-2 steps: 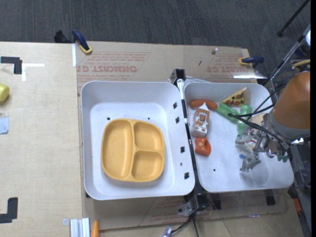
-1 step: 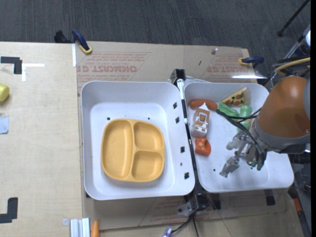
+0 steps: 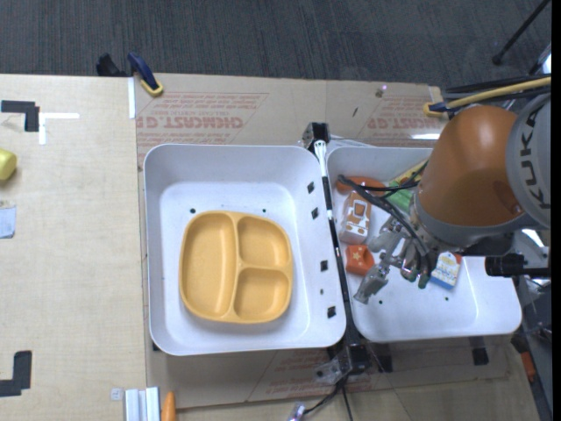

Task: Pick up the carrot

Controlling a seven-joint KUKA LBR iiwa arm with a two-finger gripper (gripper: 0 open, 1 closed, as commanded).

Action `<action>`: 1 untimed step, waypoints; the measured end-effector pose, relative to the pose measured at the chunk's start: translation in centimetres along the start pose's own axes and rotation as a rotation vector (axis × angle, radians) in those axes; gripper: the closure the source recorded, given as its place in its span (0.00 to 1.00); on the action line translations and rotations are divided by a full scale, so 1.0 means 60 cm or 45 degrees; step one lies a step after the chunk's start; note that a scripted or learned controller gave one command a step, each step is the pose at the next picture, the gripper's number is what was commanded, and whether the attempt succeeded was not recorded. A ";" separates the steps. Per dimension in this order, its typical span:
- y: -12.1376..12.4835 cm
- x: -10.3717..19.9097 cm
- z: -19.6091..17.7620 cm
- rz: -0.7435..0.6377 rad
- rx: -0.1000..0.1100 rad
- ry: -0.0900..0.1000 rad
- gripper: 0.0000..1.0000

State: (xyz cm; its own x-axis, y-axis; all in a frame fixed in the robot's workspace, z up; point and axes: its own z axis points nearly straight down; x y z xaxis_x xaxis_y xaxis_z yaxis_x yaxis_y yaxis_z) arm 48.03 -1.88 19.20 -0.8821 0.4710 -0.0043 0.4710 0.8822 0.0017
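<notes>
a: where's the carrot (image 3: 368, 184)?

b: my best guess is the orange length at the far left of the right bin (image 3: 491, 318), green at its right end, partly under a black cable (image 3: 355, 185). the gripper (image 3: 375, 281) hovers nearer, just right of a reddish-orange lump (image 3: 358, 259).

a: is it spread or closed?

b: can't tell, but nothing sits in it.

a: handling?

b: likely a light, stiff, smooth toy. take the thick middle across its width, clear of the cable.

Grey arm housing (image 3: 536, 160), right of gripper (image 3: 386, 274): black letters "KU", partly cut off. Brown cardboard sheet (image 3: 202, 117), up-left of gripper: red print, mirrored, unreadable.
</notes>
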 end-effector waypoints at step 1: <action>0.082 -0.003 0.001 0.204 0.002 0.001 0.00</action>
State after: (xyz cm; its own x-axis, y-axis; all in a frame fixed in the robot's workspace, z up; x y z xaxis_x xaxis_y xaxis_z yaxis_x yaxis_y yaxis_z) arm 50.49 2.37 19.14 -0.7956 0.6058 -0.0032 0.6058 0.7956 0.0005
